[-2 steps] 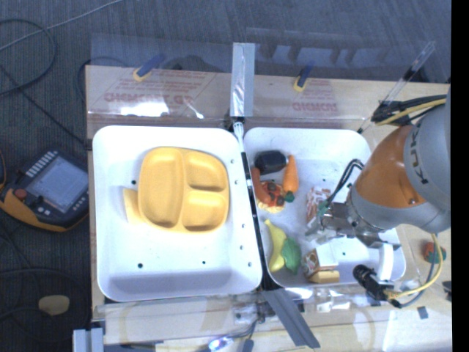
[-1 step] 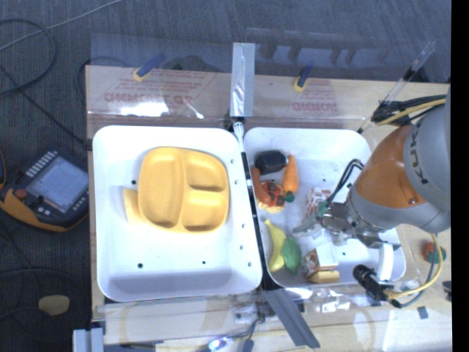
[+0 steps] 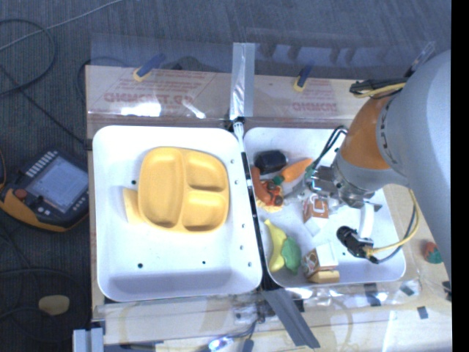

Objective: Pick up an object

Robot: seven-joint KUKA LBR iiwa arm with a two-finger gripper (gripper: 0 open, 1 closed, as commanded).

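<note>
**Claw low in the right bin**

Over the right shallow white bin, the claw sits on a small orange-and-white packet; its grip state is unclear. At nine o'clock, the left white bin holds a yellow divided plastic tray.

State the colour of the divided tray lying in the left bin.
Yellow, seen clearly in the camera view: divided tray.

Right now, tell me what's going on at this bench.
The arm reaches in from the right and sits low over the right bin, its gripper just above a small orange packet. The same bin holds a banana, a green toy and a black item. The left bin has a yellow tray.
</note>
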